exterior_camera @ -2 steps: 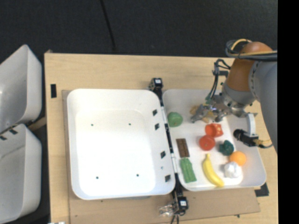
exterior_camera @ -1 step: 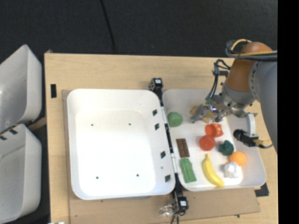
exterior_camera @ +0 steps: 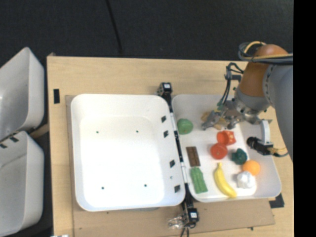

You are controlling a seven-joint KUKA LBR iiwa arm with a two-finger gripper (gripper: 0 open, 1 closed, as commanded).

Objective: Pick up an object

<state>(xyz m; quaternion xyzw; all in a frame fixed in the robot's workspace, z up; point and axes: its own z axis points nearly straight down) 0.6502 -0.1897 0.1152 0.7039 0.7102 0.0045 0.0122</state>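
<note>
The right bin (exterior_camera: 197, 102) holds several small objects. A green ball (exterior_camera: 184, 126) lies by its left wall. Below it are a brown block (exterior_camera: 192, 155) and a green block (exterior_camera: 198, 179). A red tomato (exterior_camera: 218, 151) and a red pepper-like piece (exterior_camera: 226, 137) sit mid-bin, with a dark green object (exterior_camera: 239, 156), an orange (exterior_camera: 251, 167), a white lump (exterior_camera: 244, 180) and a banana (exterior_camera: 223, 180) toward the front right. My gripper (exterior_camera: 212, 119) hangs over the back of this bin, just above and left of the red piece, right of the green ball. Nothing visibly sits in it.
The left bin (exterior_camera: 123, 152) is a wide white tray beside the right one, split from it by a divider with black clips (exterior_camera: 174, 147). The arm (exterior_camera: 256, 83) comes in over the right bin's back right corner. White containers (exterior_camera: 17, 132) stand off the bench's left.
</note>
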